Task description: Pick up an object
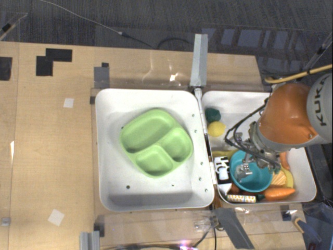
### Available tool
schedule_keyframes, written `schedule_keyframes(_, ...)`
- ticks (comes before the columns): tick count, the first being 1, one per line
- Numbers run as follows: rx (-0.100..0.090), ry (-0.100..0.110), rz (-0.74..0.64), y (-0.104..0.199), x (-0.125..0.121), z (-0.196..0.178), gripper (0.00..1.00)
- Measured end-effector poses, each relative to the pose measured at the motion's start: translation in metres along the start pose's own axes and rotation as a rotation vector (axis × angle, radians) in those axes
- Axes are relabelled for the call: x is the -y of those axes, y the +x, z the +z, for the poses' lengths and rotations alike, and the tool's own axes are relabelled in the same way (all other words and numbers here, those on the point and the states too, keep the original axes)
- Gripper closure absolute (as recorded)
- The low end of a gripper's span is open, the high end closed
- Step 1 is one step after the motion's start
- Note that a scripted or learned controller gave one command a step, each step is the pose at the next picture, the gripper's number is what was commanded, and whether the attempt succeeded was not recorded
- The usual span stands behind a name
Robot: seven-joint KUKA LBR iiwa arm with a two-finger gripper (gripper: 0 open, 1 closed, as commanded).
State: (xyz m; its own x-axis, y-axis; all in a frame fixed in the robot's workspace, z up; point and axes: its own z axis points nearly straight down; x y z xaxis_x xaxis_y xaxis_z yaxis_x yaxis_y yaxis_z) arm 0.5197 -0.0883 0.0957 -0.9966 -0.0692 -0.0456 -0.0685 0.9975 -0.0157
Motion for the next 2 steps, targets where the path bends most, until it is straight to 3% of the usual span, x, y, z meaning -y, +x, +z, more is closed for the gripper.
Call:
schedule_keyframes(1, -0.014, -0.003, 0.061, -0.0047, 0.0011, 0.0015, 0.0)
schedule_keyframes(2, -0.005, -0.002, 0.06, -0.0024, 0.0005, 0.0009, 0.0)
